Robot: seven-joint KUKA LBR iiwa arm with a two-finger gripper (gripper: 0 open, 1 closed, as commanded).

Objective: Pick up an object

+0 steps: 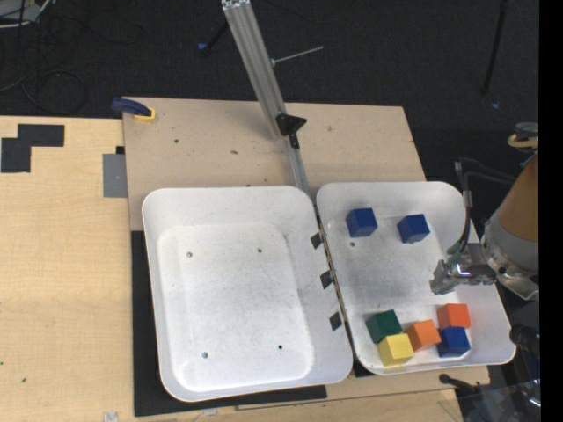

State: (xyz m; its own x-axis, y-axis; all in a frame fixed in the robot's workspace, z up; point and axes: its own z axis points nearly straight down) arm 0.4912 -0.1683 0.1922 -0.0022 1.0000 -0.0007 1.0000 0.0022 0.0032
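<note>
The right bin [396,196] holds several cubes. Two blue cubes [361,221] [413,228] sit near its far side. At its near side lie a green cube [383,325], a yellow cube [396,348], an orange cube [424,333], a red-orange cube [456,315] and a third blue cube [453,341]. My gripper [447,276] hangs over the right part of this bin, just above the red-orange cube and below the right-hand blue cube. Nothing shows between its fingers.
The left bin [230,205] lies beside the right one, joined by black clips [326,279]. A slanted aluminium post [260,69] rises behind the bins. A blue and yellow clamp [134,108] sits at the bench's far left corner.
</note>
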